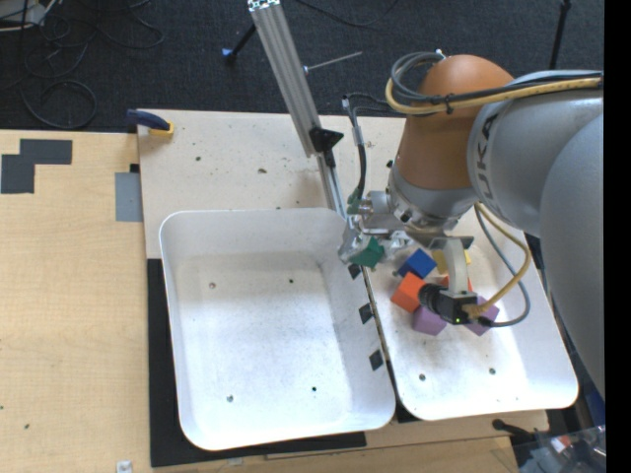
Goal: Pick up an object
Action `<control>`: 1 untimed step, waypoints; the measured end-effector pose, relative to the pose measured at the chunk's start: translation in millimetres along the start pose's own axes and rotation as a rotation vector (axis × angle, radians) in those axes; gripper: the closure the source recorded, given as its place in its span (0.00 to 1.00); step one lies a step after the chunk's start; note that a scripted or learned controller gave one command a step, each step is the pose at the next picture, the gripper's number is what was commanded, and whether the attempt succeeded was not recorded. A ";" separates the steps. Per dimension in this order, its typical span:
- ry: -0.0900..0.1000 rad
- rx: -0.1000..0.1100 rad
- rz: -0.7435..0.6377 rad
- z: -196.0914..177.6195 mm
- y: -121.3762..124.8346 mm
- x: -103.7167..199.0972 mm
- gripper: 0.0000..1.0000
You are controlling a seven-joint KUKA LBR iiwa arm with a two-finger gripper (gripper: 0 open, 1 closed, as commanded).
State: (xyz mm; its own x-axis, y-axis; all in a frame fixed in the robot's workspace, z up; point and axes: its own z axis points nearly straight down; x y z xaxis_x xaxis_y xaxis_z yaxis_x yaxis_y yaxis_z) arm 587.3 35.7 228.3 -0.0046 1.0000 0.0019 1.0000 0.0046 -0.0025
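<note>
1. The gripper (367, 247) hangs right at the divider where the left bin (197, 264) meets the right bin (532, 382), and a small green object (372, 254) sits at its tip. I cannot tell whether the fingers are spread or pinching it, so the green object may slip away.
2. Being so close to the divider, the gripper could knock the rim instead of closing cleanly.
3. Just right of the green object lie a blue block (419, 263), an orange block (408, 291) and purple pieces (428, 320), crowded together. The wrist could shove them about.
4. A yellow cable (508, 289) loops over that heap and might snag a block.
</note>
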 end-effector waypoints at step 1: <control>-0.002 -0.001 0.002 4.4 32.1 51.3 1.00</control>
